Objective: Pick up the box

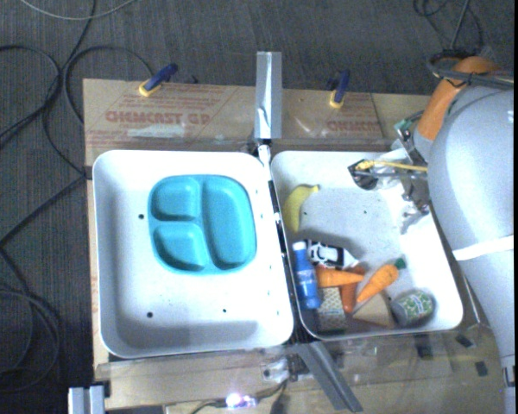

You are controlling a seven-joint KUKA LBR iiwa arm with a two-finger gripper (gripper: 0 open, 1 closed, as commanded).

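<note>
Hovering over the far right part of the right bin (363, 222), I am hanging my claw (412, 201) well above the clutter. From this slant I cannot tell whether it is released or clenched. The box (332, 309), which I am taking to be the small dark patterned one, is lying flat at the near edge of the same bin, well apart from my claw.

It is sitting wedged in a heap. A blue bottle (306, 276) is lying just beside it on the left, two toy carrots (375, 283) are resting along its far side, and a speckled green lump (412, 304) is sitting near it on the right. A yellow banana-like piece (298, 203) is lying at the bin's far left.

I am judging that this crowding is leaving little room around the box, so I am expecting to need a descent from straight above. The blue divided tray (203, 222) is lying alone in the left bin (129, 291), out of my way.
</note>
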